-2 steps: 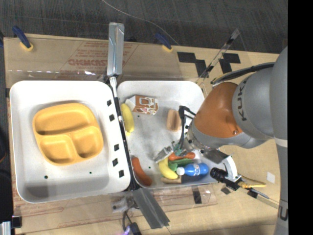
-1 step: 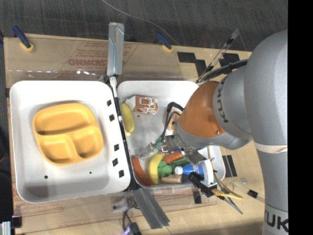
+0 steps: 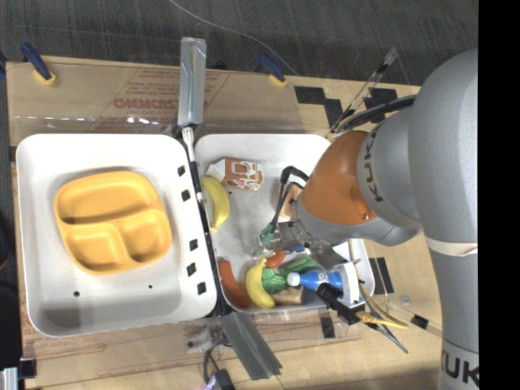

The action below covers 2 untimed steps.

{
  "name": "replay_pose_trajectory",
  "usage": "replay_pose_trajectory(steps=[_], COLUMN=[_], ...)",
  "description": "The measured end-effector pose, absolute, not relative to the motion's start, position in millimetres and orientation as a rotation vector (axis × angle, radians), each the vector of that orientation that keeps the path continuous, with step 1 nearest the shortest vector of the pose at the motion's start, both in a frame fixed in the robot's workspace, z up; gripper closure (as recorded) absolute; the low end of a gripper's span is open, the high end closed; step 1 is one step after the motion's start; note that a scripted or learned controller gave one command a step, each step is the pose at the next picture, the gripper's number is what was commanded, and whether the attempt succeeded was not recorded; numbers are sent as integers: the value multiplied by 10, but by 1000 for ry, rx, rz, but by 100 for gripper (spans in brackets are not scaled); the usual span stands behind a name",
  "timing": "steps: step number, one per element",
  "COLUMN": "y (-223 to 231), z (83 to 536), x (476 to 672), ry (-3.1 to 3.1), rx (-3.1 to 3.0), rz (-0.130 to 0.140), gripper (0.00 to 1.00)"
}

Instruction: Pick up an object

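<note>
Gripper (image 3: pixel 275 236) low in right bin (image 3: pixel 268 149), can't tell its state or any hold; nearest obj the banana (image 3: pixel 259 287), just below it towards bin's near wall, long axis upright in view

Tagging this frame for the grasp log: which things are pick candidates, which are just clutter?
Candidates, right bin: banana by the divider, small carton, second banana, blue bottle.
Clutter: yellow tray in left bin, blue clamps.
</note>
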<state>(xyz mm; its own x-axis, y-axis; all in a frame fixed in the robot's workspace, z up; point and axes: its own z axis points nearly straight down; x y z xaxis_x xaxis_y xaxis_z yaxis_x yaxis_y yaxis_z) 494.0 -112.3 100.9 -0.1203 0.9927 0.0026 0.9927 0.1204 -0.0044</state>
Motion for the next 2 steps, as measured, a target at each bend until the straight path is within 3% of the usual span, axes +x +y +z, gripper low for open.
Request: replay_pose_trajectory(steps=[1,2], y=[-178,-668], z=[1940,3763], x=[4963,5150], ry=[-2274,-2558], rx=[-2168,-1833], rz=[-8,-5], gripper=[100,100])
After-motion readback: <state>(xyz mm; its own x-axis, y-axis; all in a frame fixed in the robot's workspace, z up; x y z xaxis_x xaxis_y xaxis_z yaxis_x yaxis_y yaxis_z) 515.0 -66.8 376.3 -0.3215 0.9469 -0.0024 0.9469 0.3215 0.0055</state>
